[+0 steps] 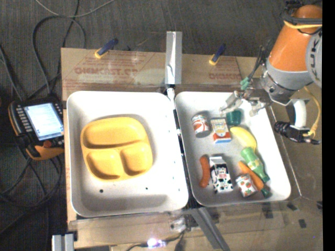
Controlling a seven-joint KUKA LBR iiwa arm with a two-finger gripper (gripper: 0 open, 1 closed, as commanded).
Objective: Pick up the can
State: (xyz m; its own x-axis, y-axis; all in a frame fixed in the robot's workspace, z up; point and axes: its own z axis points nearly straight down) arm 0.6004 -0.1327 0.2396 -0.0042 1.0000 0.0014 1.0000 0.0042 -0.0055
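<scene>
The can is small, red and white, and stands near the back left of the right bin. My gripper hovers over that bin's back edge, to the right of the can and apart from it. Its two fingers are spread and hold nothing, so it is open. A dark green object lies just below the gripper, between it and the can.
Sharing the right bin are a small carton, a banana, a green bottle, a carrot, a sausage and two more cartons. A yellow compartment tray lies in the left bin.
</scene>
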